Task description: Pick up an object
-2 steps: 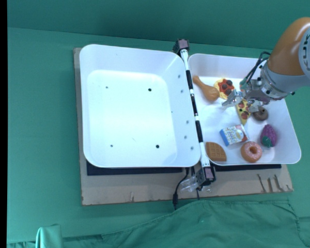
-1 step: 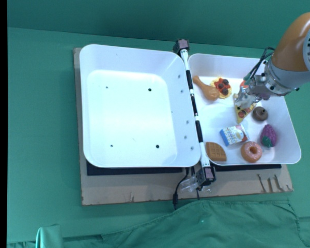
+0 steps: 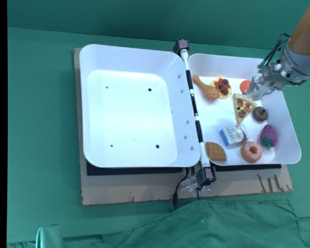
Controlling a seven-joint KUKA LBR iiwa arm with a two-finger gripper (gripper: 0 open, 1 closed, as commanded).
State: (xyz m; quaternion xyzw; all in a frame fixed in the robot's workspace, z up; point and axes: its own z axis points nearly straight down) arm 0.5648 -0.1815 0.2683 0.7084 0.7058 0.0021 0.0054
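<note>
The right bin (image 3: 285,119) holds several toy foods: a chicken drumstick (image 3: 205,88), a small fruit tart (image 3: 221,86), a pizza slice (image 3: 243,106), a chocolate donut (image 3: 260,113), a purple berry (image 3: 268,136), a blue and white carton (image 3: 233,135), a frosted donut (image 3: 251,151), a waffle (image 3: 215,151) and a red piece (image 3: 245,86). My gripper (image 3: 253,91) hangs low at the back right of this bin, between the red piece and the pizza slice's upper corner. Nothing shows between its fingers.
The left bin (image 3: 132,112) is a broad white tray with a few dark specks. A black and white rod (image 3: 192,105) runs along the divide between the bins. Both bins rest on a cardboard sheet (image 3: 144,192) on green cloth.
</note>
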